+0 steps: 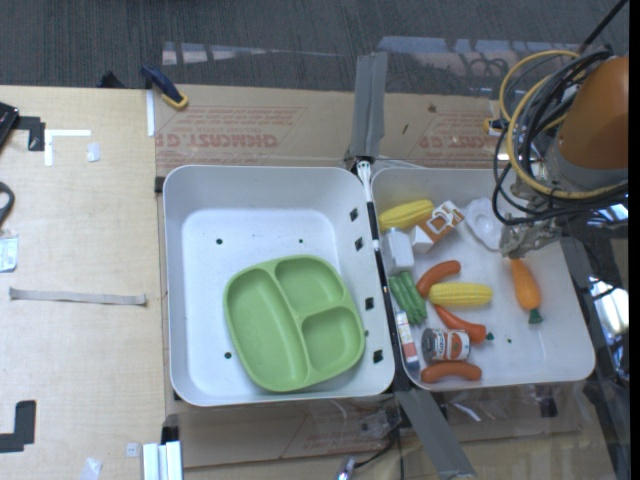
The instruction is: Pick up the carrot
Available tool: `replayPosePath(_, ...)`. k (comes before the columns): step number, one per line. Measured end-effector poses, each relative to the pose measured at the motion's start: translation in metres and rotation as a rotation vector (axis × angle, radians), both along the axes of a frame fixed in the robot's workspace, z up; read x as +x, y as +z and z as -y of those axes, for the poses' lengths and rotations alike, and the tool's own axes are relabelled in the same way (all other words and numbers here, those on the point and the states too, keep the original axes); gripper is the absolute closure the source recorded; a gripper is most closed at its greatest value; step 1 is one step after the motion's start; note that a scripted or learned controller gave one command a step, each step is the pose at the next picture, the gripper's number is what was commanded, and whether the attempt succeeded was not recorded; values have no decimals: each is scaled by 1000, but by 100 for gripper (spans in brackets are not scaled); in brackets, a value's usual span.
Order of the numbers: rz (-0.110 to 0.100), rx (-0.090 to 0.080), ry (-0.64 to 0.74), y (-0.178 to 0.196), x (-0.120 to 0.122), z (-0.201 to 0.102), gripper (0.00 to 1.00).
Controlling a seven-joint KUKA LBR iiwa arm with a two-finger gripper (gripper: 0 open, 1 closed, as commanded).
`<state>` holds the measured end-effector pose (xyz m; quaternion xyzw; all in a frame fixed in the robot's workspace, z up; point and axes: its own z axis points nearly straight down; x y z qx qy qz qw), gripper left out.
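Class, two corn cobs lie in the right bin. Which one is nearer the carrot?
The lower corn cob, mid-bin beside the red sausage; the carrot lies to its right. The other cob sits by the bin's top-left corner.

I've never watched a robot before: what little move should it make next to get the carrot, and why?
Probably a short drop straight down. The gripper hangs just above the carrot's upper end in the right bin, and nothing shows between its fingers yet.

Robotics lab: cabled arm [590, 118], taped cardboard [260, 133].
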<state>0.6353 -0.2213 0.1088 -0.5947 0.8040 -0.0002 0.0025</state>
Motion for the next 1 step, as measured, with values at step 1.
replayPosePath(1, 0, 0, 38, 29, -20, -34, 100)
